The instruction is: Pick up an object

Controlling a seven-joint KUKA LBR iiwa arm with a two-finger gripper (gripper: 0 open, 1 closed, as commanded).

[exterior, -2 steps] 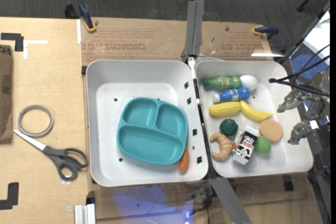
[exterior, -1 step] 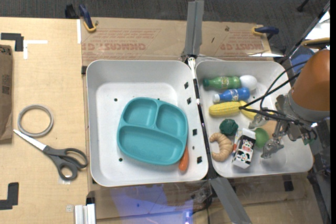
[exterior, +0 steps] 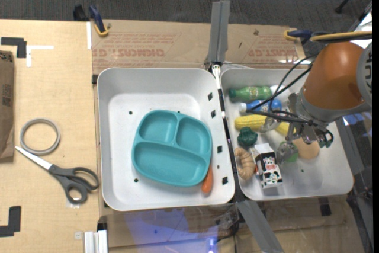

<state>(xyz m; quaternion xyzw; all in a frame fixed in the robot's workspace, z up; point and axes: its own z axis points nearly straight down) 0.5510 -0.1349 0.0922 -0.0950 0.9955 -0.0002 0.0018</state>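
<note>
The right bin (exterior: 331, 183) holds several small objects: a green bottle (exterior: 251, 92), a yellow corn cob (exterior: 250, 122), a dark green lump (exterior: 247, 138), a tan knobbly piece (exterior: 243, 161), a black-and-white carton (exterior: 269, 170) and a tan round piece (exterior: 308, 150). My gripper (exterior: 289, 149) hangs low over the middle of this bin, between the carton and the tan round piece. The arm's orange band (exterior: 333, 77) covers the bin's back right. A blue item (exterior: 260, 105) lies partly under the arm.
The left bin (exterior: 112, 127) holds a teal divided plate (exterior: 172, 148) with an orange carrot (exterior: 206, 182) at its front right edge. Scissors (exterior: 59, 173) and a tape roll (exterior: 39, 134) lie on the bench to the left. A grey divider bar (exterior: 218, 32) stands behind the bins.
</note>
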